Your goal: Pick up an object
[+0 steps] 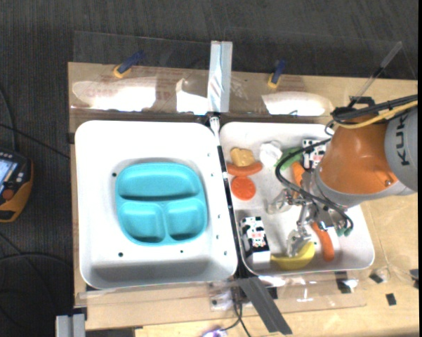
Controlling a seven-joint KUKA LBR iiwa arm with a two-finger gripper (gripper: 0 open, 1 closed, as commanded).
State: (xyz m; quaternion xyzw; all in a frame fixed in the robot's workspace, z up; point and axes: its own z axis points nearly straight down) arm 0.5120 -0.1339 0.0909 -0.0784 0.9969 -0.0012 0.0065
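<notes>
My gripper [300, 239] hangs low in the right bin [351, 255], under the orange wrist band, just above a yellow banana [295, 260] at the bin's front wall. An orange carrot-like piece [326, 244] lies right beside the fingers. Farther left in the same bin sit an orange round disc [243, 187], a tan bread-like piece [243, 159], a white crumpled object [270, 151] and a small black-and-white cow-patterned box [253, 234]. A green and orange item [291, 161] shows partly under the arm.
The left bin [98, 258] holds a turquoise divided tray [161, 201]. A clear upright divider [220, 76] stands at the back between the bins. Cables run over the arm at the right. A handheld pendant [5, 181] lies off the bench at left.
</notes>
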